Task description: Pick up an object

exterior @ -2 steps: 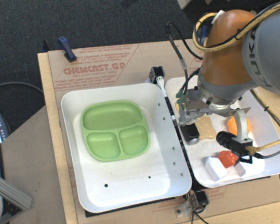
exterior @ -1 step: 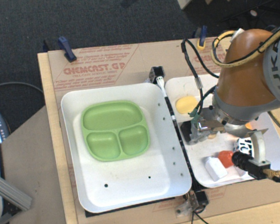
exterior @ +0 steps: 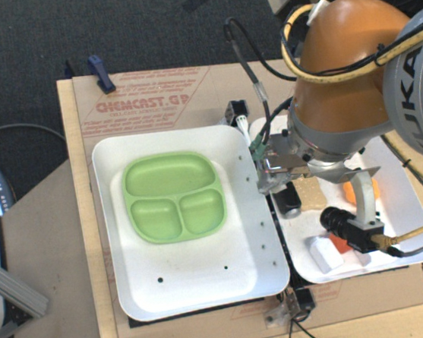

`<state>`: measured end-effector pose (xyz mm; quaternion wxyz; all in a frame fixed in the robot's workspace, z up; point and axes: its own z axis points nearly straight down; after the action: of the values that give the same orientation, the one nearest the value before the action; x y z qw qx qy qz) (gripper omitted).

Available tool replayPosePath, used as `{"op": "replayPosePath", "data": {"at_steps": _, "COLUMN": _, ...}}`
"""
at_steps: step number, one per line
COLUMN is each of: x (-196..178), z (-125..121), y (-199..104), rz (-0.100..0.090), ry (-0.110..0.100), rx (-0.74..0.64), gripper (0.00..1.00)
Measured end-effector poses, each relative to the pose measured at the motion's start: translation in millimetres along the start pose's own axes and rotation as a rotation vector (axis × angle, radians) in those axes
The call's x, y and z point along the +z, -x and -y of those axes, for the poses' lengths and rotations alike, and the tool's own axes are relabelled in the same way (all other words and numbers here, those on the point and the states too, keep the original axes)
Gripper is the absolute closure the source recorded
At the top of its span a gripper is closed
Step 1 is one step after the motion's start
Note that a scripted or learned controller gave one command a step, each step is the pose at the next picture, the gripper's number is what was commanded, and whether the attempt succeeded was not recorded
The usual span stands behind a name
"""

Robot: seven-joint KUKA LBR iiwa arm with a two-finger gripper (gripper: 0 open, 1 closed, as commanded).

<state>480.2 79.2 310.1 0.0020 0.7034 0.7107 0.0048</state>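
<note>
Where the bench (exterior: 149, 95) bore two white bins side by side, found the left bin (exterior: 120, 237) holding a light green three-compartment plate (exterior: 173, 196), lying flat in that bin's far half and clear of all four walls. Noted two small dark specks on the bare floor toward its near edge.

Found the grey arm (exterior: 335, 57) with its orange band reaching in over the right bin (exterior: 411, 186) and covering most of that bin's far half. Located the gripper (exterior: 285, 198) low over the right bin's left edge, close beside the wall shared with the left bin. Could not tell from this angle whether released, clenched or grasping anything.

Recorded the candidate objects in the right bin: a small white block (exterior: 324, 255) near the near edge, apart from the gripper, and a red-orange piece (exterior: 341, 245) just beside it, partly hidden by a black fitting on the arm. Observed a further orange item (exterior: 373, 187) toward the bin's middle, largely masked by a white bracket.

Noted a blue clip (exterior: 100, 74) at the bench's far left corner.
</note>
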Motion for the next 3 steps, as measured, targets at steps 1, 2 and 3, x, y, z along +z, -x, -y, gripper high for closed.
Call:
{"op": "replayPosePath", "data": {"at_steps": 1, "x": -176.8, "z": -2.3, "y": -69.6, "rz": -0.004, "ry": 0.011, "rx": 0.002, "gripper": 1.00}}
{"op": "replayPosePath", "data": {"at_steps": 2, "x": 44.4, "z": -28.6, "y": -80.3, "rz": 0.010, "ry": -0.027, "rx": 0.012, "gripper": 1.00}}
{"op": "replayPosePath", "data": {"at_steps": 3, "x": -54.8, "z": -7.7, "y": -73.4, "rz": 0.000, "ry": 0.000, "rx": 0.009, "gripper": 1.00}}
